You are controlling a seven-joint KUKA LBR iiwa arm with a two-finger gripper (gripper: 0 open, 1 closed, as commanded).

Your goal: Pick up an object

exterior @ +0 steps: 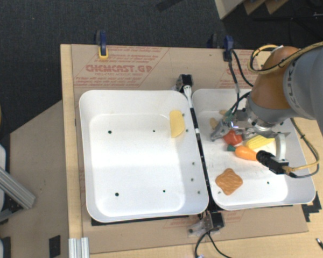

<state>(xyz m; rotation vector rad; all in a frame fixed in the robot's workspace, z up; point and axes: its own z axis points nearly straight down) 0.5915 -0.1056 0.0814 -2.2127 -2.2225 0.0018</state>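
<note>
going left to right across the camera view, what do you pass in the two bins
left bin → pale yellow piece near its right wall → right bin → brown cookie-like piece → red piece by the gripper → orange piece → yellow block

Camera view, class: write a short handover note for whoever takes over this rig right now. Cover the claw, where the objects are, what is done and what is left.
Claw: low in the right bin, over the cluster of toys; whether it is open or shut cannot be told.
Objects: red piece, orange piece and yellow block bunched under the claw; brown cookie apart, nearer the front. Yellow piece lies in the left bin, by the right wall.
Done: arm has reached the cluster.
Left: no grasp is confirmed; the pick and lift remain.
</note>
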